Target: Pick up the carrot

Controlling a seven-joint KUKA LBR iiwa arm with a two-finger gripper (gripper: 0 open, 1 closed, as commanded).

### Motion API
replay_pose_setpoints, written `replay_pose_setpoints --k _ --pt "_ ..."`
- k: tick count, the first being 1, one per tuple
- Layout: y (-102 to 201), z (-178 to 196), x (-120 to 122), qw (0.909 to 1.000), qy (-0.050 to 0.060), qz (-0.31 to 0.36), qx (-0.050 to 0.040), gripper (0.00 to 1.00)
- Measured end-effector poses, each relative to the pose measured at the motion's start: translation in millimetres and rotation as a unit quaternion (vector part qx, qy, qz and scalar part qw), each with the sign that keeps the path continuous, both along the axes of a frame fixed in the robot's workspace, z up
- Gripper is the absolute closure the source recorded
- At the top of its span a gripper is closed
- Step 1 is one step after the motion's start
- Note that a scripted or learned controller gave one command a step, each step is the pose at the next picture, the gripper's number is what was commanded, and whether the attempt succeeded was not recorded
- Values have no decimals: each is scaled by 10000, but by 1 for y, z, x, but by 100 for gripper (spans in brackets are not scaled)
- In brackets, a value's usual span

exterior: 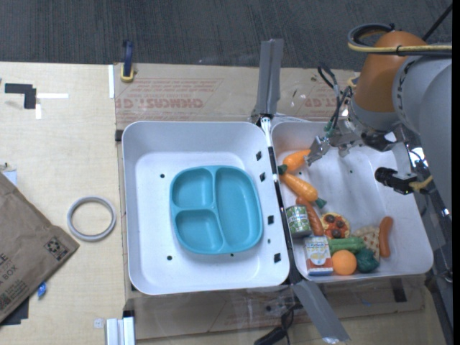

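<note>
Right now the gripper (316, 152) hovers beside the carrot (299, 185); I can't tell its state. Next, descend onto it.

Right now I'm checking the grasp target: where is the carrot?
The carrot lies in the right bin, against its left wall, just below the gripper and above the can.

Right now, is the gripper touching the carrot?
Cannot tell. In the camera view the gripper sits right beside the upper carrot in the right bin, but the view is too small to show contact or a gap.
</note>
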State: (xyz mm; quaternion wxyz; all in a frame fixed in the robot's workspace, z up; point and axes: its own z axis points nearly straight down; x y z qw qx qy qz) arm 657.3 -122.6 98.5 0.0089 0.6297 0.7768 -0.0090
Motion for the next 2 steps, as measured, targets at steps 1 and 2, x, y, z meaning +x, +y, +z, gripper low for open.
replay_pose_setpoints --k 1,2 --pt "2 0 -2 9986 34 -526 7 0" --pt "21 -5 2 9929 -16 -1184 118 0"
